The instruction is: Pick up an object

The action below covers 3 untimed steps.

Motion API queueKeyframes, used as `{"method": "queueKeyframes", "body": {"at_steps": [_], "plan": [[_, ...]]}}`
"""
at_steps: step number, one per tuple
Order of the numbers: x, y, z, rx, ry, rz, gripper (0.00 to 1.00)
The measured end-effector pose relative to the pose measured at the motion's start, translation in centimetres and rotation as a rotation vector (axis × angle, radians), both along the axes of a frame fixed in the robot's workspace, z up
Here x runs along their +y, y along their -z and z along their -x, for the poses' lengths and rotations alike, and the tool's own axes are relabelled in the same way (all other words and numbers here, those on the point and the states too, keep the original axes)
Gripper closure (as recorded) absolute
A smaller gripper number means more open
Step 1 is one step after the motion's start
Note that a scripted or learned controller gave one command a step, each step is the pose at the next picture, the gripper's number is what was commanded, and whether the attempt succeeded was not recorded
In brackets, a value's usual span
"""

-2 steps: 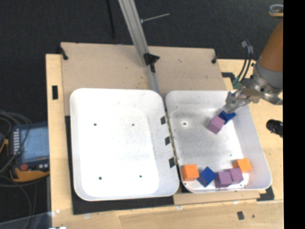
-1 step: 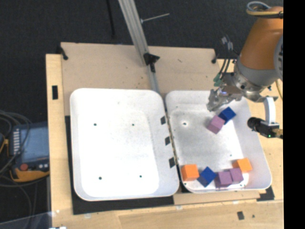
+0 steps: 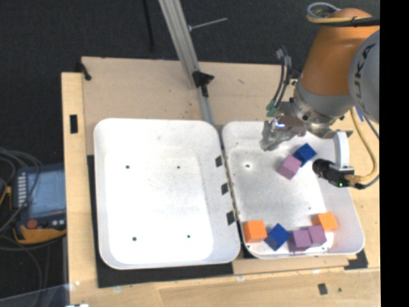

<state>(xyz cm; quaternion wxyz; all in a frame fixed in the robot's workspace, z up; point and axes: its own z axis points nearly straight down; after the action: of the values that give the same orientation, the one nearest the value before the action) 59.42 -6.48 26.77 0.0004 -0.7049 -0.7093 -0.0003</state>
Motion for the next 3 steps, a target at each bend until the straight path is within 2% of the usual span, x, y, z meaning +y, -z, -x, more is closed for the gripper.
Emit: {"method": "queueKeyframes", "body": {"at_steps": [2, 3], "plan": [[10.1, -0.4, 0.3, 0.001, -0.001, 0.0, 1.0], [16.2, 0.7, 1.1, 0.003, -0.001, 0.001, 1.0]]}}
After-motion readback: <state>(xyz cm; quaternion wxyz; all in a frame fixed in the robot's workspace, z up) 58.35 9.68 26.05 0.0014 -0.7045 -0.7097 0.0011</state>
